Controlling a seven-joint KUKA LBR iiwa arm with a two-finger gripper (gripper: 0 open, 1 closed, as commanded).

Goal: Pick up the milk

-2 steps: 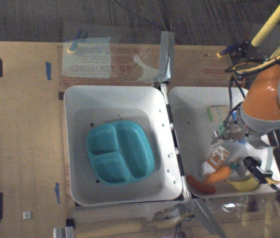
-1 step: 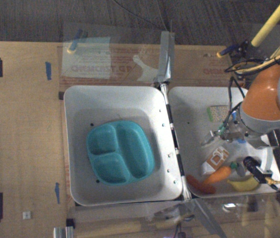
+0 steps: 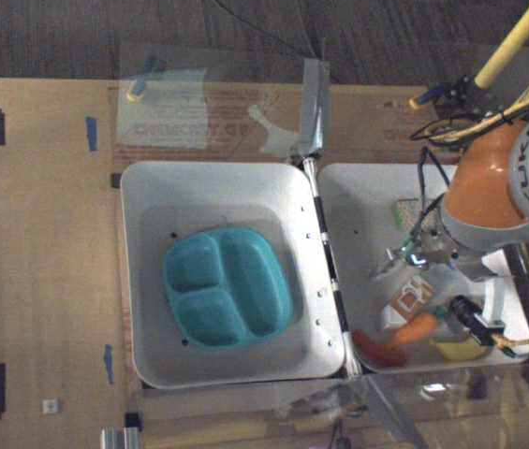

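Camera view, from the left: a teal divided plate (image 3: 227, 287) lies in my left bin (image 3: 142, 204). In the right bin (image 3: 358, 195), my gripper (image 3: 403, 255) hangs low just above the milk carton (image 3: 411, 299); whether my jaws are open or shut I cannot tell. The carton lies tilted, its long axis running from lower left to upper right. Below it sit a red pepper (image 3: 379, 348), a carrot (image 3: 411, 329) and a banana (image 3: 461, 350).
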